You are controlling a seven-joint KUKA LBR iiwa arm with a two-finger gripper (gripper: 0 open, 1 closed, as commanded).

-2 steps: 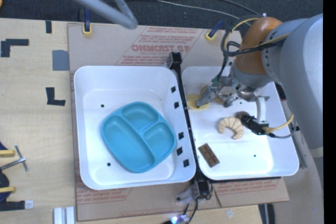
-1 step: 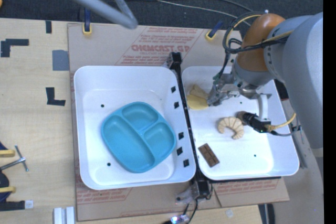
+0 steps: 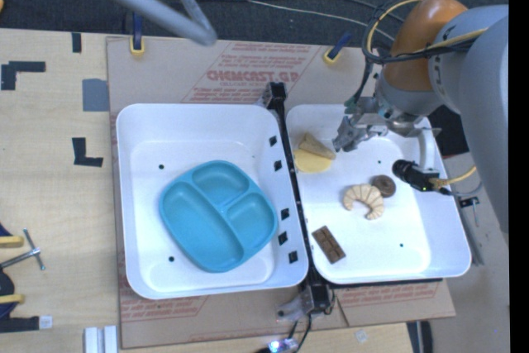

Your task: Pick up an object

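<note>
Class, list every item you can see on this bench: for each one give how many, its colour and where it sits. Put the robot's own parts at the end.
Bins: two, white, side by side on the bench.
Divided plate: one, light blue, in the left bin.
Wedge: one, pale yellow, right bin, near the divider.
Croissant: one, tan, middle of the right bin.
Doughnut: one, dark brown, just right of the croissant.
Bar: one, brown, front left of the right bin.
Cardboard sheet: one, brown, under the bins.
Arm: one, grey with orange band, from the right.
Gripper: one, above the right bin beside the wedge.

I see the wooden bench [image 3: 50, 202]; a brown cardboard sheet [image 3: 248, 70] lies on it, bearing two white bins [image 3: 140, 128].
</note>
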